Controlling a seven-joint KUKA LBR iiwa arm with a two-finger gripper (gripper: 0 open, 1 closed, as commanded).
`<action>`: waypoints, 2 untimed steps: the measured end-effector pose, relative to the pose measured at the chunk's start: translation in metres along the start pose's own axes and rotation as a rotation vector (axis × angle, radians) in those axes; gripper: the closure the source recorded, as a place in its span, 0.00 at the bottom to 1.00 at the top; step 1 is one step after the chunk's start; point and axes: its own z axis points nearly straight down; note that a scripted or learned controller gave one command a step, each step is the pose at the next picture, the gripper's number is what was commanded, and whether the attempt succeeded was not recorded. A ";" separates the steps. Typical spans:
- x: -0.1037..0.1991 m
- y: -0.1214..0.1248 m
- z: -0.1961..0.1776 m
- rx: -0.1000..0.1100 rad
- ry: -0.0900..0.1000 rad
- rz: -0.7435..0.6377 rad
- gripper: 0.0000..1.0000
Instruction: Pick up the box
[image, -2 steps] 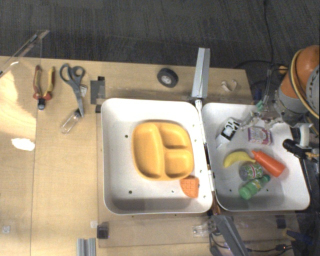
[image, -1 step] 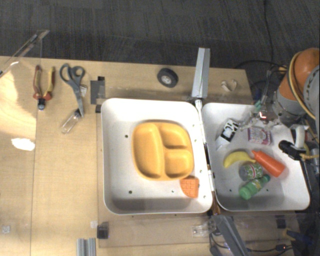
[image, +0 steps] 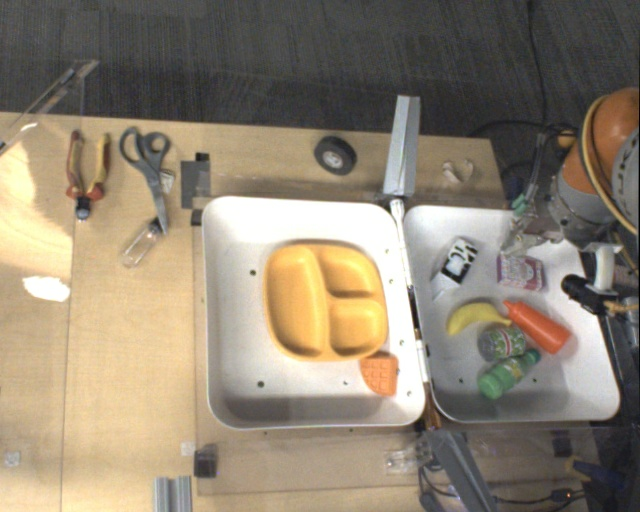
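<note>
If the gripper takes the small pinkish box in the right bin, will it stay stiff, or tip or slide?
The box looks like a small carton, so probably light and fairly stiff, though hard squeezing might dent it. It seems to lie flat on the right bin, so tipping is unlikely; a push may slide it on the smooth floor.

Two bins sit side by side on the counter (image: 100, 380). The left bin (image: 230, 300) holds a divided tray (image: 325, 300) at its middle, with a waffle (image: 380, 375) just near-right of it. In the right bin (image: 590, 395), a box (image: 521, 270) lies at the far side, a carton (image: 455, 265) to its left, and a banana (image: 475, 316), carrot (image: 537, 325), can (image: 502, 343) and bottle (image: 505, 375) nearer. Pliers (image: 85, 170) and scissors (image: 150, 170) lie far left on the counter.
</note>
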 end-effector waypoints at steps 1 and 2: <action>0.000 0.000 0.000 0.000 0.000 0.000 0.00; 0.002 -0.004 0.015 0.013 0.005 0.011 0.00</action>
